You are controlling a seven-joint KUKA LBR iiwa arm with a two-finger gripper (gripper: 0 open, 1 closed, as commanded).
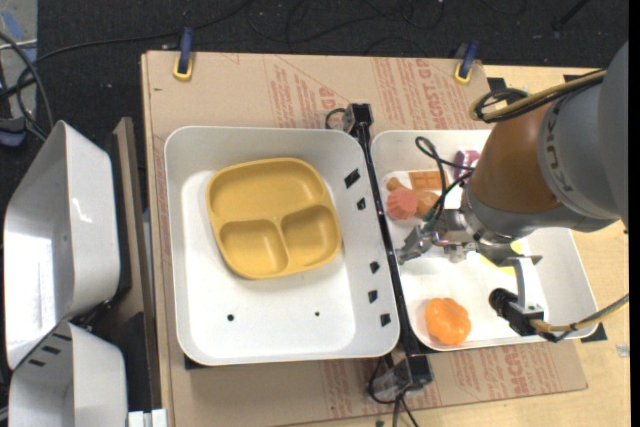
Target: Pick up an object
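Round orange ball resting low in right bin; pink shell-like piece lying near its upper left.

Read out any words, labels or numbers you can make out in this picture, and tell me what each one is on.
Faint red printing, upside down and too blurred to read, on the brown cardboard sheet under the two shallow white plastic bins.
Dark lettering, cut off by the frame edge and unreadable, on the grey robot arm.
No text on the yellow divided plate.

Red print on cardboard sheet, upside down, seemingly "SCOTT".
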